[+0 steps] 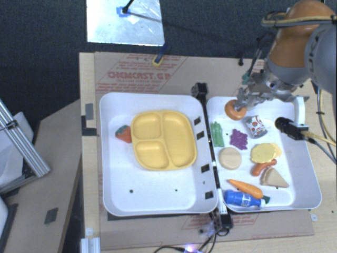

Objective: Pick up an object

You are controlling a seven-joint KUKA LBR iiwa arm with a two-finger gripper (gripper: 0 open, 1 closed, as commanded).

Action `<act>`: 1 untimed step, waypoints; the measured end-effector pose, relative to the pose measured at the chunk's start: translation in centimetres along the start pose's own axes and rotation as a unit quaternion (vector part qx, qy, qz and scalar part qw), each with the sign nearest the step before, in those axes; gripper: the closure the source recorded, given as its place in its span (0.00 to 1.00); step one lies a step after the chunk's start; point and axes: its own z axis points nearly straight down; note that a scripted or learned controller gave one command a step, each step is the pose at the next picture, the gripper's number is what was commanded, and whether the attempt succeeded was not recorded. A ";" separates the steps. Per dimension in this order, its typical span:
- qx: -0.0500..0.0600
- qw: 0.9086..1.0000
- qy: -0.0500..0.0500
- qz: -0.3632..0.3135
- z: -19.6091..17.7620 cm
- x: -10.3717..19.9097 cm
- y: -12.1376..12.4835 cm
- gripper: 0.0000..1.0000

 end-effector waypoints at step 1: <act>0.000 1.000 0.000 0.000 -0.4 5.2 0.2 1.00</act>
